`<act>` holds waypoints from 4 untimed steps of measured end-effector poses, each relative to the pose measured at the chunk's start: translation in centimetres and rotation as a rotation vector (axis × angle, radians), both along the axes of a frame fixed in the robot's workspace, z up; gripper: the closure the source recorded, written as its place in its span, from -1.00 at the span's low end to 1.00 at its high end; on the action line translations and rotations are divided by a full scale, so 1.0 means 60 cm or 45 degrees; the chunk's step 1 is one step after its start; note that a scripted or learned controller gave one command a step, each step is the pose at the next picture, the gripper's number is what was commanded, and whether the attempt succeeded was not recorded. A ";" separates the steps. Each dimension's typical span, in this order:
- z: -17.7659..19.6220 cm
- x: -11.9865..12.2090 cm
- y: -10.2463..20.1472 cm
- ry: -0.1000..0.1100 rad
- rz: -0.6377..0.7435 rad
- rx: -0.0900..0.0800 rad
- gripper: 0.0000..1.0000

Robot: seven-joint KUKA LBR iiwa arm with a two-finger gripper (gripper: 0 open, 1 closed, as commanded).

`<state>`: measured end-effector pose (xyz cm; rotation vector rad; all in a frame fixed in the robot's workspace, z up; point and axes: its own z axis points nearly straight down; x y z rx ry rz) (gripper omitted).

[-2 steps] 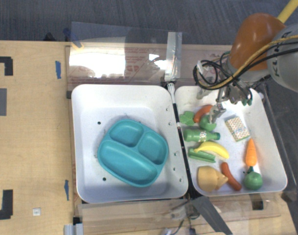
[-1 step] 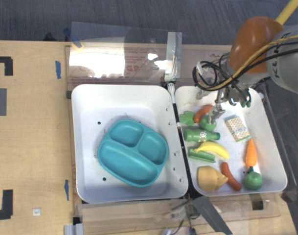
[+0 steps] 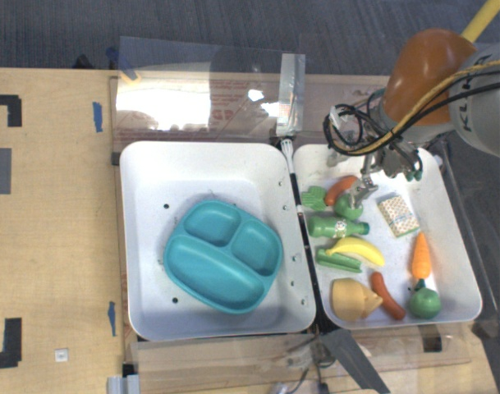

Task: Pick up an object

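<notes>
**Bench inventory: two bins, toy food, arm over the right bin**

Right bin (image 3: pixel 459 245), nearest edge first:
- Tan rounded toy (image 3: pixel 353 299), at the near rim, beside the divider.
- Red sausage (image 3: pixel 387 295), slanted, just right of the tan toy.
- Green round fruit (image 3: pixel 425 301), near right corner, touching the lower tip of the carrot.
- Carrot (image 3: pixel 420 256), upright in the view, orange.
- Banana (image 3: pixel 358 249), yellow, lying across a green pod-like piece (image 3: pixel 337 260).
- Green cucumber-like piece (image 3: pixel 330 226), lying along the divider side.
- Speckled cracker-like square (image 3: pixel 398 215), tilted, apart from the rest on bare bin floor.
- Small green leafy piece (image 3: pixel 314 197) and a red-orange piece (image 3: pixel 341 189), farthest of the cluster.

Left bin (image 3: pixel 151 179):
- Teal divided plate (image 3: pixel 223 254) with three compartments, set at a slant toward the near side.

Gripper (image 3: pixel 363 194): low over the far part of the cluster, right beside the red-orange piece and a small green item. The tips are crowded by those toys and blurred; whether they are apart, together or around anything cannot be told.

Arm: black cables (image 3: pixel 356 130) loop around the wrist and mask the bin's far wall. The orange band (image 3: pixel 426 72) is cut by the right of the view.

Behind the bins: a clear sheet (image 3: pixel 208 97) with glare, taped at the edge; printing beneath it is unreadable.
</notes>
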<state>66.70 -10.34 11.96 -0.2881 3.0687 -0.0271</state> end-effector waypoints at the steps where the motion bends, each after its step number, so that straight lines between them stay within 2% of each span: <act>1: -0.003 0.007 0.001 0.019 -0.060 0.007 -1.00; 2: -0.007 0.003 0.002 0.023 -0.208 0.026 -1.00; 3: -0.049 0.001 0.012 0.077 -0.286 0.024 -1.00; 4: -0.051 -0.041 0.014 0.062 -0.382 0.029 -1.00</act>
